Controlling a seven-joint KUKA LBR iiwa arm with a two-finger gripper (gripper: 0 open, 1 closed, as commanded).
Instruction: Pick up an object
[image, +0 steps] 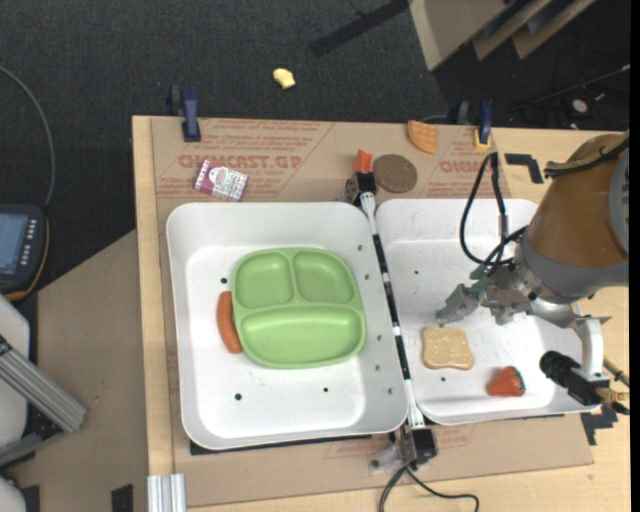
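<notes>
nothing grabbed yet. my gripper (458, 306) hangs right of centre just above the toast (447, 349), can't tell how the jaws stand. whole pick left.

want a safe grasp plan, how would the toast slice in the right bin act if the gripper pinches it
The toast slice lies flat on the right bin floor, so its edges probably offer little grip. It looks thin and light; a push would likely slide it.

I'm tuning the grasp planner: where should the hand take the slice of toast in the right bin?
The toast lies flat, so come from straight above and pinch across its narrower width. Its edges look free: the red piece lies apart from it.
</notes>
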